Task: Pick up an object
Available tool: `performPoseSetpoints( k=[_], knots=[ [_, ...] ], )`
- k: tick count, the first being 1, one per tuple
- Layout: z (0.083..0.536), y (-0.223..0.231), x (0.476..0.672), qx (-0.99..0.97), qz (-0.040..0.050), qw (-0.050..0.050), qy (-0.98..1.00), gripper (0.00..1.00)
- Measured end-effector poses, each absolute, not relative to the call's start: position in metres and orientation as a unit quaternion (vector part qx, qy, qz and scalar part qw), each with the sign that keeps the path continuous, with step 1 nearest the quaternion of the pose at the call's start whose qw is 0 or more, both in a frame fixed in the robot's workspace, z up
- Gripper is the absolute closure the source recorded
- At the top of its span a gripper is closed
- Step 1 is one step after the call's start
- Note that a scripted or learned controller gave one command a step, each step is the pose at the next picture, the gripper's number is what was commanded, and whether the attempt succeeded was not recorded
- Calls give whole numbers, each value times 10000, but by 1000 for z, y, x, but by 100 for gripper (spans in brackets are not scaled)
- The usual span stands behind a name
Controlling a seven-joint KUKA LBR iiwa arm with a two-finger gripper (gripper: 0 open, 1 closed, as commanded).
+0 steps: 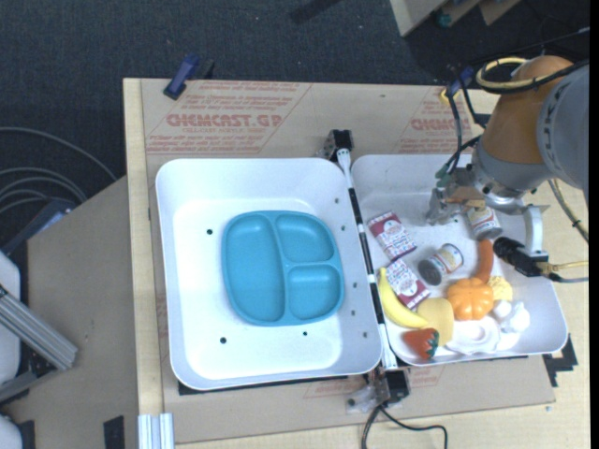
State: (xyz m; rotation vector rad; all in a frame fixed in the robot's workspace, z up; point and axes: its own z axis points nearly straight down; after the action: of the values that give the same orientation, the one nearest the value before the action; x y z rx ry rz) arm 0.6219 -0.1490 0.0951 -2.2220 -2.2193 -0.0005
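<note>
The right bin (393, 171) holds a pile of small items: two maroon snack packets (391, 235) (407, 282), a small round can (440, 265), a banana (402, 307), an orange pumpkin toy (471, 297), an orange sausage-shaped piece (484, 258), a red pepper toy (423, 342) and white pieces (477, 335). My gripper (449, 199) hangs low over the bin's back right part, just behind the pile. A small red-and-white can (482, 221) lies right beside it. I see nothing held in the gripper.
The left bin (187, 251) carries a blue divided plate (281, 267) at its middle. A black clip (339, 143) sits at the back where the bins meet. The grey arm with its orange band (515, 110) leans in from the right.
</note>
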Motion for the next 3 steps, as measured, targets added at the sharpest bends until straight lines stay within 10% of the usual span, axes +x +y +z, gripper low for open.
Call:
performPoseSetpoints(
  k=[1, 2, 3],
  knots=[
    [95, -149, 622, -7075, -1, 7, -7067, 0],
    [105, -149, 622, -7078, -6, 0, -7064, 100],
    [105, -149, 622, -7078, -6, 2, -7064, 0]
  ],
)
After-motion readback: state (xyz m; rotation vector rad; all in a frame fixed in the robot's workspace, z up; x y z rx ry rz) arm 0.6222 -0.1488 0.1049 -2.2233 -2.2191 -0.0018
